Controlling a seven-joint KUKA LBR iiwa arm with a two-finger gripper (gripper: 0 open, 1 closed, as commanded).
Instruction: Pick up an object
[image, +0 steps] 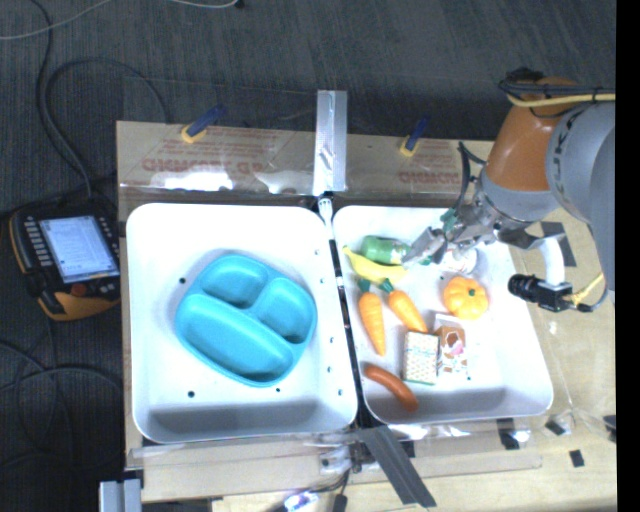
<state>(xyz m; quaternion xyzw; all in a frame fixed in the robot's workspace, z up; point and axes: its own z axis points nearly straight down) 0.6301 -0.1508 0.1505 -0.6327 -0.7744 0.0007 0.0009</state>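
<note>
- Nearest the camera, a red sausage lies at the right bin's front edge, with two small cartons just behind it.
- Two carrots, an orange, a banana and a green item lie further back in that bin.
- Beside it, the left bin holds a blue divided tray.
- Over the right bin's back, the pincer sits near the green item; whether it is spread or pressed together, I cannot tell.
- Both bins rest on a brown surface over dark carpet; a handheld controller lies at left.
</note>
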